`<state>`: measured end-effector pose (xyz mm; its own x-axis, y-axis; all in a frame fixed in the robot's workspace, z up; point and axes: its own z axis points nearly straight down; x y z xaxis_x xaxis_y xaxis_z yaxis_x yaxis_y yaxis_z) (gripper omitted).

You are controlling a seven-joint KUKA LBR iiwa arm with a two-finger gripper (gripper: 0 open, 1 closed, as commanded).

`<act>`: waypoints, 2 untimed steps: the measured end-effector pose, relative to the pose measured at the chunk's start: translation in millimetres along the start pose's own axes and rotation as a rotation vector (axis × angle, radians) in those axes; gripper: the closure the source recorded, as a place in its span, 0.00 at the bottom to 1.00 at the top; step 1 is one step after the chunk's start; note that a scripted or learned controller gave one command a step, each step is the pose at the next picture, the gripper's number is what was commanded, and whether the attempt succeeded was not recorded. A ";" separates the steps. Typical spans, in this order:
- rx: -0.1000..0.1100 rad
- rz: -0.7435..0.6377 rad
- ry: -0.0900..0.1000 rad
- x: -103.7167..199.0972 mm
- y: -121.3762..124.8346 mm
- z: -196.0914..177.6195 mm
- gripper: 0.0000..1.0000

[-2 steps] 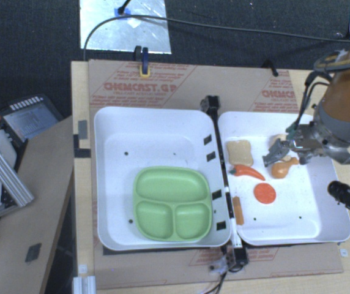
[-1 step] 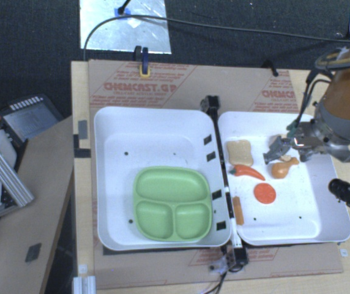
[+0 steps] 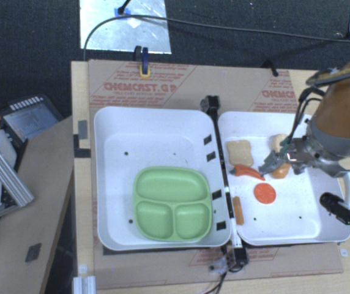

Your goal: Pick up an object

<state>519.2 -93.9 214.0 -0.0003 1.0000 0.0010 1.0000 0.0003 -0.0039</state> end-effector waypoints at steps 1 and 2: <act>-0.001 -0.001 0.000 3.4 -0.7 42.2 0.00; 0.000 -0.001 0.000 1.4 7.4 100.5 0.00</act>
<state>526.2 -92.3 113.4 -0.0009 1.0000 0.0015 1.0000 0.0009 -0.0037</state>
